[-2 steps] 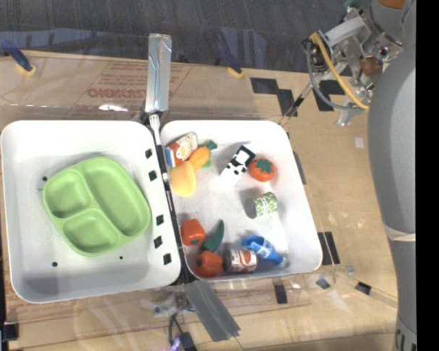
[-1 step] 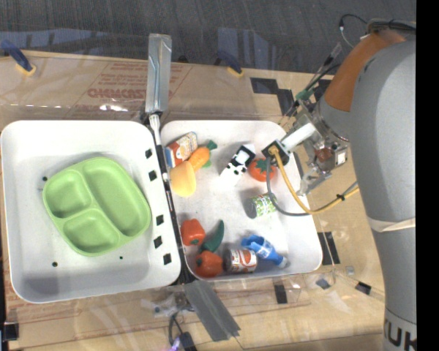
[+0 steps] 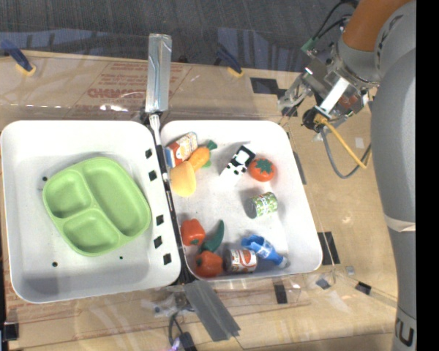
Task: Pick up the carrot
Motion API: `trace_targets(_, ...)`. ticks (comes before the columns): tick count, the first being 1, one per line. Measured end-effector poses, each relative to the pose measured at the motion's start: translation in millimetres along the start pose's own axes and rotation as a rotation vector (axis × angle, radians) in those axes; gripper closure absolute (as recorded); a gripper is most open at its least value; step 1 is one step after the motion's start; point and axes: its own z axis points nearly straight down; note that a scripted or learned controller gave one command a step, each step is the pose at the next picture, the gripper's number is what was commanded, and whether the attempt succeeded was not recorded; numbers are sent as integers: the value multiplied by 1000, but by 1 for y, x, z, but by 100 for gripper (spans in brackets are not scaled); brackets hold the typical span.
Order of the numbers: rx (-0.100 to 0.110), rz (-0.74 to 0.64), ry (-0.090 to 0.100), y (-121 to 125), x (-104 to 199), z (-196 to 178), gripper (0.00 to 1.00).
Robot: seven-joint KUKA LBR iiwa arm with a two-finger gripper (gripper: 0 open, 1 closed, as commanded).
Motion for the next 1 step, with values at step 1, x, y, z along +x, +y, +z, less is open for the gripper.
trace_targets(1, 3, -10, -2, -1, 2, -9, 100)
